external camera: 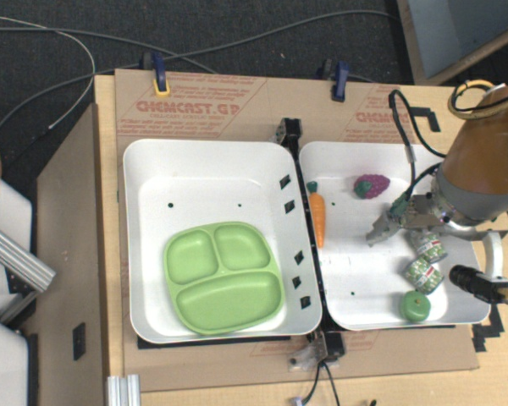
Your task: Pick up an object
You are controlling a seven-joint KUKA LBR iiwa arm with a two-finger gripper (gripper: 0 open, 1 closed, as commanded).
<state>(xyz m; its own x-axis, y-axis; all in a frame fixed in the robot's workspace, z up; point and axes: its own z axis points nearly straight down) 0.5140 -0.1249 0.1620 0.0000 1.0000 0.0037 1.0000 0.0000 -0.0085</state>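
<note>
Two shallow white bins sit side by side on a cardboard sheet [237, 91] that is held to the bench by a yellow-handled clamp [160, 73] and a blue one [339, 81] along its far edge, presumably so the bins stay put while the arm works. The sheet bears red printing that reads roughly "CHEMCAST GP", repeated toward the right where it is partly covered. The left bin [144, 176] holds a green divided plate [225, 275] lying flat in its near half, apparently a place to receive items. The right bin [347, 311] holds the candidates for picking: a carrot [318, 218] lying lengthwise just beside the dividing wall, a purple bunch of grapes [371, 185] toward the far side, a green round object [416, 306] near the front edge, and two small cans or packets [424, 260] with green and white labels whose print is too small to read. The arm [483, 167] reaches in from the right, and its gripper [388, 224] hangs low over the middle of the right bin, between the carrot and the cans. Whether the claw is spread or pressed together cannot be told from this angle, and nothing can be seen pinched in it. Judged from this, no object has yet been lifted; the cans and grapes lie nearest the tool.
</note>
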